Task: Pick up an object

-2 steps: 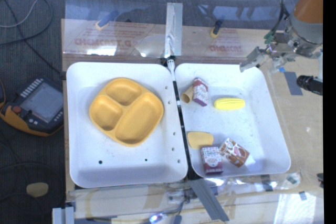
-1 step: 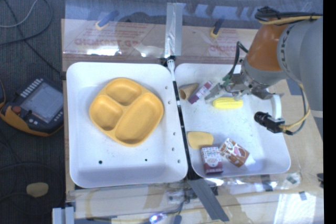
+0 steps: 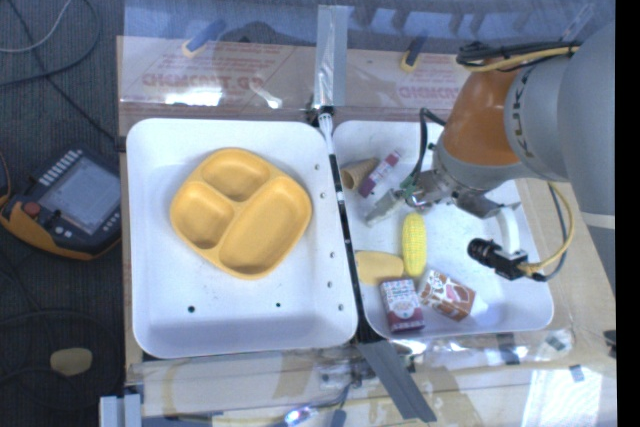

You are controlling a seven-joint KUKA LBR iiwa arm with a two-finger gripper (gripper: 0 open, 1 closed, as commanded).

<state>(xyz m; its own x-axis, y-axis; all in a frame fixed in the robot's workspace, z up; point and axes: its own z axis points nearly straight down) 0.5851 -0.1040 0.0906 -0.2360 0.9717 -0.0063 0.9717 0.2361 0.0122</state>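
Grey arm (image 3: 575,105), orange band (image 3: 485,120), black cables

A yellow plastic corn cob (image 3: 413,244) lay upright near the right bin's centre, with two small red cartons (image 3: 399,304) (image 3: 446,295) at six o'clock.

Bright, even overhead light washes the two white bins (image 3: 240,335) nearly to overexposure. Glare streaks the clear plastic sheet (image 3: 240,65) behind them. Shadows are soft and short. Focus is slightly soft throughout, the carpet (image 3: 60,35) bluish.
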